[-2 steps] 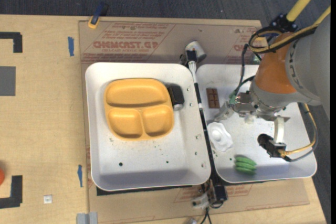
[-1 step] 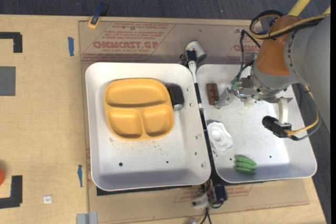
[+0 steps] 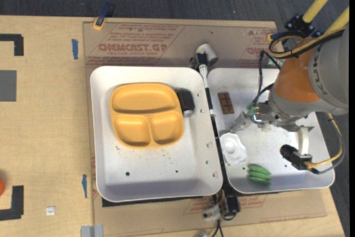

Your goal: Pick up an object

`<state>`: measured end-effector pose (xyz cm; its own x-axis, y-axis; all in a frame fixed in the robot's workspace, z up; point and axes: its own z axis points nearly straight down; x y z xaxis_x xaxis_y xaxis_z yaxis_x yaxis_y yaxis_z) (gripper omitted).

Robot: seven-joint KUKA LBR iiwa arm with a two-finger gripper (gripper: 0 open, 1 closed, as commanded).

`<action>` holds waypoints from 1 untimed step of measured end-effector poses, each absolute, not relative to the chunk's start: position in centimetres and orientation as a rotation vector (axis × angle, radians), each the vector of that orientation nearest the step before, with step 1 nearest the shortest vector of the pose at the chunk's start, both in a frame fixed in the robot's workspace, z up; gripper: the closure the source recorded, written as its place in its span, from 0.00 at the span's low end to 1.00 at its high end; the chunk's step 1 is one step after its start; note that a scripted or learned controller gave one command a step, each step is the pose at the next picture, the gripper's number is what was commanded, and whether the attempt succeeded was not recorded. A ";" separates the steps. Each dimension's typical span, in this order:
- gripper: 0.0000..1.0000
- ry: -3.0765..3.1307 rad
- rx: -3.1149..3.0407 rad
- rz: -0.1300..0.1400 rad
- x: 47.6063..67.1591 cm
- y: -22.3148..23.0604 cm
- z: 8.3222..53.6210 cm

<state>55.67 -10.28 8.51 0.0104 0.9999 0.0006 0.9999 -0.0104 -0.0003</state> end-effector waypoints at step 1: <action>0.00 -2.159 -2.284 0.000 60.4 -15.7 8.5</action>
